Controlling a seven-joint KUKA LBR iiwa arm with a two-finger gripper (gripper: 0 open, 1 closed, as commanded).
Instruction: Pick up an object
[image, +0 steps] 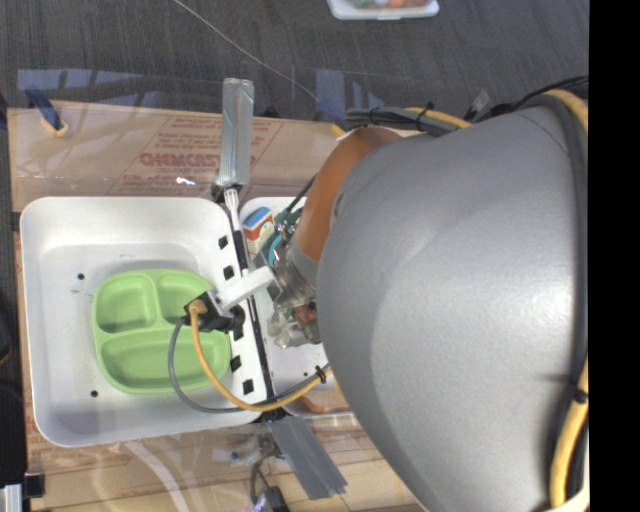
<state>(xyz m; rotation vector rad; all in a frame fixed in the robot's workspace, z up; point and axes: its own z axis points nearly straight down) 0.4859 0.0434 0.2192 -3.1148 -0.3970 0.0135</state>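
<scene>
Task thing: green plate (150, 330), pale lime, rounded-rectangular, moulded into three compartments: two smaller ones along its upper side and one long one below. Nothing lies in the compartments. It sits flat on the floor of the left bin (50, 240), left of frame centre, toward that bin's right half.

A second candidate is a small white item (258, 222) with blue and orange-red marks, just right of the divider between the bins and at the upper edge of the right bin (292, 372). It is partly hidden by the arm, so I cannot tell what it is.

Gripper (288, 308): at frame centre, over the right bin beside the divider and largely covered by the grey arm (460, 300). How wide it stands cannot be told, and nothing is seen held. The plate lies to its left, across the divider and apart from it. The small item lies above it, near.

Surface: both bins rest on a brown sheet (150, 150) with red lettering under clear film, with blue tape at the corners. Beyond is dark ribbed flooring (120, 40). A white tray (345, 10) is cut off by the top edge.
</scene>
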